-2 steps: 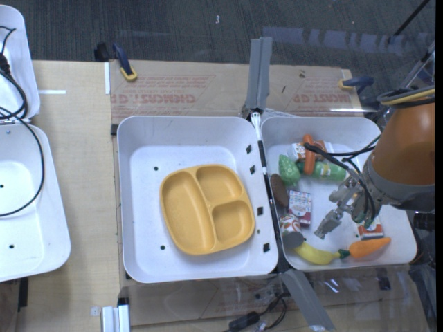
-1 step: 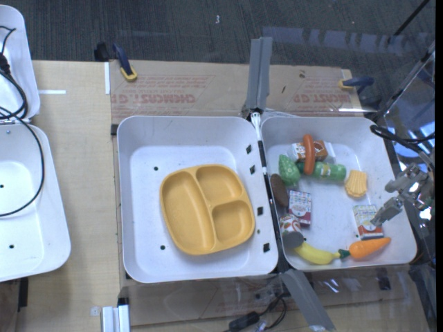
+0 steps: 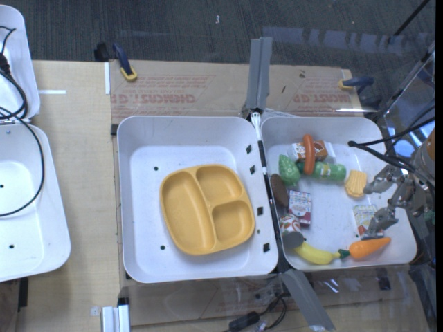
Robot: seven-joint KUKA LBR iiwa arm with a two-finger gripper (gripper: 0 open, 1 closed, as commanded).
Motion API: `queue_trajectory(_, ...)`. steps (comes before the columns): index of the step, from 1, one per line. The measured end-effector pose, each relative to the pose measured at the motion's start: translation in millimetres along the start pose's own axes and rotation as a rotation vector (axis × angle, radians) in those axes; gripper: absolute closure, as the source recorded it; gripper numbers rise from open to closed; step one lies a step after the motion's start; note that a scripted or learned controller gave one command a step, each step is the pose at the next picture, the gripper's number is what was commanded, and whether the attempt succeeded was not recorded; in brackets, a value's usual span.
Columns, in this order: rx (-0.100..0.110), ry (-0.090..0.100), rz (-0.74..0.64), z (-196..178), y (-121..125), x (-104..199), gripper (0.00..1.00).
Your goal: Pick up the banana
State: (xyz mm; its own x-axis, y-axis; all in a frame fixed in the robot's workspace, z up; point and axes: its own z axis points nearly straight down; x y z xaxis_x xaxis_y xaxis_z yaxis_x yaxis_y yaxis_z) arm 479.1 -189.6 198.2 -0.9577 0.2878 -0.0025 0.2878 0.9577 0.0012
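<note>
The yellow banana (image 3: 316,254) lies near the front wall of the right bin (image 3: 325,135), its tip touching an orange carrot (image 3: 370,247) to its right. My gripper (image 3: 381,200) hangs over the right side of that bin, behind and to the right of the banana and well apart from it. It is open, with one finger (image 3: 378,183) toward the back and the other just behind the carrot. Nothing is held between them.
The right bin also holds a hot dog (image 3: 309,152), green toy vegetables (image 3: 331,171), a corn piece (image 3: 356,182), a brown item (image 3: 279,191) and small packets (image 3: 299,207). A yellow divided plate (image 3: 208,207) sits in the left bin (image 3: 138,185).
</note>
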Motion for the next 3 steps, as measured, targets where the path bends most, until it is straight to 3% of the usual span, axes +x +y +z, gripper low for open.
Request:
queue_trajectory(1, 0.000, 0.001, -0.105, 70.0, 52.7, 16.8, 0.00)
queue_trajectory(2, 0.000, -0.001, -0.086, 6.4, 99.6, 30.0, 0.00)
queue_trajectory(3, 0.000, -0.016, -0.119, 101.0, 52.1, 11.7, 0.00)
